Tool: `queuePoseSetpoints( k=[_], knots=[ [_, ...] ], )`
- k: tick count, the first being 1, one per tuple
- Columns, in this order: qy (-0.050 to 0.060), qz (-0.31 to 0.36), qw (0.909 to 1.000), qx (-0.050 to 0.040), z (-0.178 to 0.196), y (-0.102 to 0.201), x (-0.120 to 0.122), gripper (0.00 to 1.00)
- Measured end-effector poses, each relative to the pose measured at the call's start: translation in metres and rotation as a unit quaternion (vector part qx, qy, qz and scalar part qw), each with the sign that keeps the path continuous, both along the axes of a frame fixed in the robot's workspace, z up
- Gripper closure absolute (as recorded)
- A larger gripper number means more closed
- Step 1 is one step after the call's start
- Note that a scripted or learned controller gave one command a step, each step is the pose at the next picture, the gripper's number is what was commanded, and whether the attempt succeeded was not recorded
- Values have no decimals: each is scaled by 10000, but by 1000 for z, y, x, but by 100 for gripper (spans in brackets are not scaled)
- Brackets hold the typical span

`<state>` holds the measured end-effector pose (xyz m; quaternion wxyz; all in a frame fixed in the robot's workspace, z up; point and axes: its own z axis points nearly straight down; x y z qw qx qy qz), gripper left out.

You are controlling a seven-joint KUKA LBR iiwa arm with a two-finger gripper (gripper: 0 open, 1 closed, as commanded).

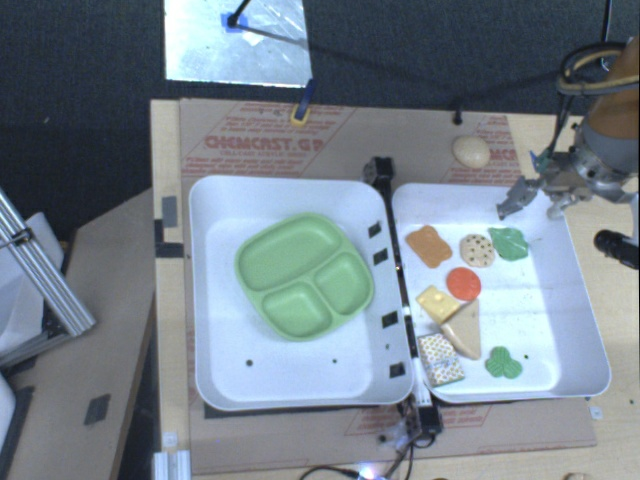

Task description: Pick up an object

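Arm (610,118) cut off right; claw (532,196) fingers blurred, grip unclear.

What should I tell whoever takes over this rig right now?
Tool: hanging over the top edge of the right bin, holding nothing.
Right bin holds the toy food: orange piece, cookie, green leaf, red disc, yellow cheese block, tan wedge, checkered cracker, green clover.
Left bin: green divided tray.
Done: nothing picked.
Left: lower onto one item, probably the leaf nearest the tool, and lift it.
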<state>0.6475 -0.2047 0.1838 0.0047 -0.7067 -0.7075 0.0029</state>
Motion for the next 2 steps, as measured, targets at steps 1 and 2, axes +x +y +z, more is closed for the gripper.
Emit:
queuePoseSetpoints(
  k=[1,2],
  knots=[
    [-64,13,10000,-15,8,0,3,0],
    [-47,22,10000,-10,-39,10,2,0]
  ],
)
